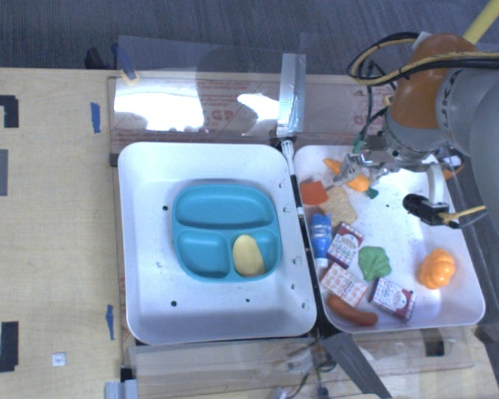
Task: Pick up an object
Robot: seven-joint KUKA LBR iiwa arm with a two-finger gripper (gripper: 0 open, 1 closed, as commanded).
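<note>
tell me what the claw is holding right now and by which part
Cannot be told. The claw sits low over the right bin's far corner by small orange pieces, but no hold shows.

Grey KUKA arm point(474, 106) with an orange band point(424, 81) above its wrist

The arm's thick, rounded links are plain grey with a smooth, dull surface. The orange band is glossy and dome-shaped, catching the light on its top. Black and yellow cables point(382, 56) loop beside it in a loose curl. Below the band the wrist narrows into a small metal claw point(364, 158) of silver and dark parts, too fine to make out in detail.
</note>
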